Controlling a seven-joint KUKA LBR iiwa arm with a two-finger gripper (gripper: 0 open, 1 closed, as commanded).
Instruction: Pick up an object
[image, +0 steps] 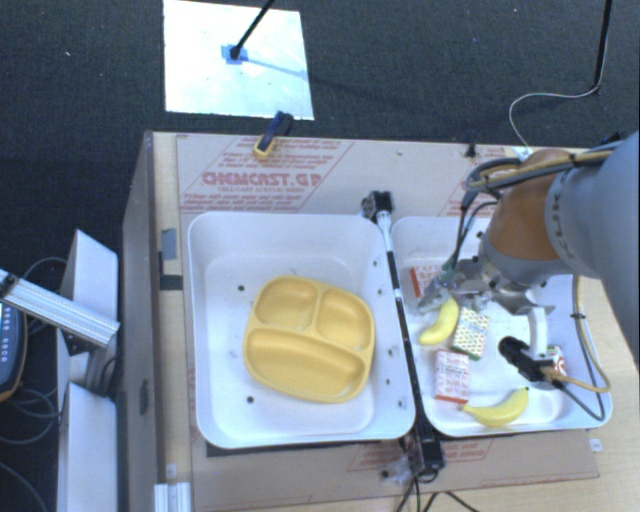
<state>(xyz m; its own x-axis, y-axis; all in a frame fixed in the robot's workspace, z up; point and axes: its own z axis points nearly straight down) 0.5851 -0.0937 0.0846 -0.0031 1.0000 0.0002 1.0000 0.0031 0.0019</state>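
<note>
In the right bin (425, 240) a small yellow banana (440, 322) lies tilted near the left wall. My gripper (442, 293) hangs just above the banana's upper end, low in the bin. Whether it touches the banana cannot be told. A pale patterned packet (470, 334) lies right beside the banana. A red and white packet (452, 376) sits below them. A second banana (497, 408) lies along the bin's front edge. Another red and white packet (422, 274) is partly hidden under the gripper.
The left bin (220, 260) holds a yellow divided plate (310, 338). A black bar (397, 300) runs along the wall between the two bins. The grey arm with its orange band (520, 225) covers the right bin's back right part.
</note>
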